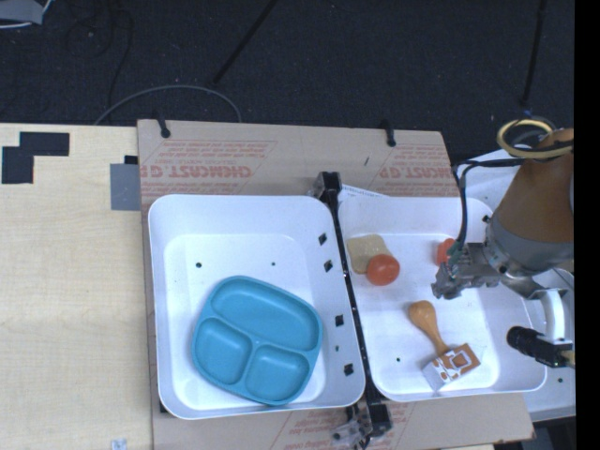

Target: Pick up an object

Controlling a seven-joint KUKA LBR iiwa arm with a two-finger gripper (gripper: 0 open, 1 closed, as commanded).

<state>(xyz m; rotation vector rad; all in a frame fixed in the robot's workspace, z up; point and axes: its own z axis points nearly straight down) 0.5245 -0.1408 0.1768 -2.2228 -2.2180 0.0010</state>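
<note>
Lower right: wooden spoon [427, 323], long axis diagonal, lies just below-left of gripper [454, 282]; jaw state cannot be told

In the right bin [473, 218], a round orange-red ball [382, 270] lay near the left wall, touching a tan block [366, 248] just above it. A wooden spoon [428, 322] lay slanted in the middle. A small white-and-brown box [452, 365] sat at its lower end. A little red thing [444, 249] showed farther right.
</note>
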